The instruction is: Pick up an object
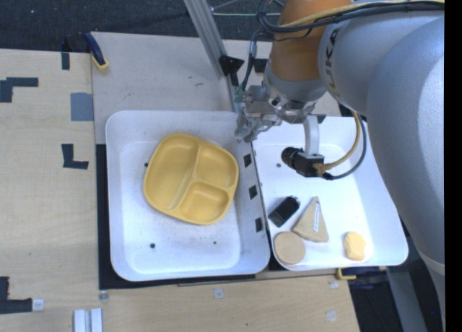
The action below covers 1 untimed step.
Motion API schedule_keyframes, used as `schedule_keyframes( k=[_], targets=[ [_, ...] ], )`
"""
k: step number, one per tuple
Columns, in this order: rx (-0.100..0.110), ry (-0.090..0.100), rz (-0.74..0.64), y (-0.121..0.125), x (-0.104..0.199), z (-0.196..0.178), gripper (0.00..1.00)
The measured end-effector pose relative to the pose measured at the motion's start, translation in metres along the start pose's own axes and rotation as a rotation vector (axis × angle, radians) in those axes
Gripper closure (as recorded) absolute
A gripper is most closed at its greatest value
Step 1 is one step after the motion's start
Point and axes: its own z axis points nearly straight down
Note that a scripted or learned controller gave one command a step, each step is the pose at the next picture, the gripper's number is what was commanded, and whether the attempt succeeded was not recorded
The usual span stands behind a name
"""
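While the tool (249, 130) hangs at the bins' divider, the yellow plate (191, 177) lies beside it.

matt yellow plastic tray (191, 177), smooth white plastic bins (119, 179), wood bench (43, 201), glossy orange arm band (310, 24)

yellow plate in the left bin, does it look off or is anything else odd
The yellow divided plate lies turned askew to the left bin's walls, but flat and whole. In the right bin the small items sit apart from one another. Nothing looks spilled or broken.
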Motion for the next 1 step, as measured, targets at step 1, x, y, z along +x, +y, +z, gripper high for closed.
schedule_keyframes(
  k=[1],
  targets=[
    [0.001,0.000,-0.001,-0.0096,0.0465,0.0099,1.00]
  ],
)
